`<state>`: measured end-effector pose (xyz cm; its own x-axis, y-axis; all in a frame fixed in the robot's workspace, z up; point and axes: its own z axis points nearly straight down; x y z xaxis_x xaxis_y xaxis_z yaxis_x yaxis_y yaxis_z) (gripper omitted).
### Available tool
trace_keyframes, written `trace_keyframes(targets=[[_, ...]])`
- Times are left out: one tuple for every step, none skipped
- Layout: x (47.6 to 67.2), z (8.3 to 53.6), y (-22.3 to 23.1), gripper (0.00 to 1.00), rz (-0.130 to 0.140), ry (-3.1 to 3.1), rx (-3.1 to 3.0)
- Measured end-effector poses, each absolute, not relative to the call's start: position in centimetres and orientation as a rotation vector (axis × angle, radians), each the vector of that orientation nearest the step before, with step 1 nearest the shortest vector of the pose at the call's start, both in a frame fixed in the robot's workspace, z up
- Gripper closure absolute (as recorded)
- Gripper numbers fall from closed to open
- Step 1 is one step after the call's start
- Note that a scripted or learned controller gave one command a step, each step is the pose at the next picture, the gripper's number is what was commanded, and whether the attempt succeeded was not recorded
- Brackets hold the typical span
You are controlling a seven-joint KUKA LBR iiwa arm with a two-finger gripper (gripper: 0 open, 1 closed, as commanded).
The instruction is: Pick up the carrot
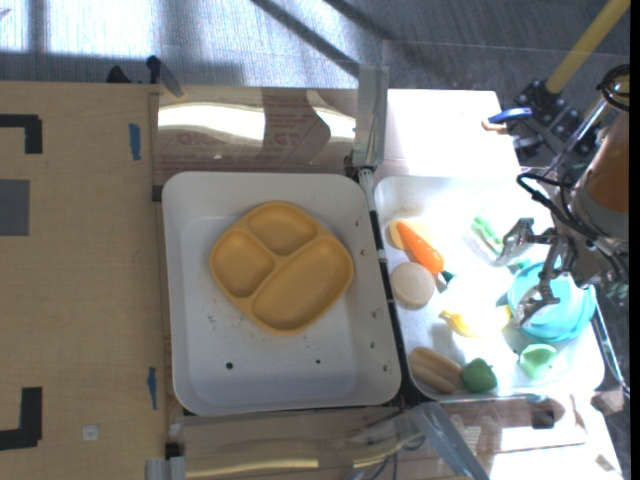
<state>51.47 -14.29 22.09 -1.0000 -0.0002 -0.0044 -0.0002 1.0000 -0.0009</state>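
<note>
1. Arm (608, 183): orange band visible at the frame's right edge, grey housing adjoining.
2. Cabling: black cables looped along the wrist section; blue connector near the top.
3. Gripper (535, 268): bare metallic grey linkage, thin skeletal fingers (541, 290), glare-washed.
4. Markings, screws: too small to resolve.

No text, label, brand name, number or sign is legible anywhere. The cardboard panel (260, 133) standing behind the left bin (190, 298) carries faint reddish printing, but glare washes over it and the letters are too blurred to make out. The flat cardboard sheet (75, 268) on the left bears only black corner marks and a grey square, with no lettering.
</note>
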Motion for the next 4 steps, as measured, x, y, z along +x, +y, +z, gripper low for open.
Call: trace_keyframes(targets=[[58.2,9.8,-10.1,0.00,-0.001,3.128,0.133],[63.1,8.9,-9.5,0.00,0.000,3.112,0.329],[65.4,8.9,-10.6,0.00,0.004,2.958,1.038],[65.8,10.3,-10.6,1.00,0.006,2.944,1.028]])
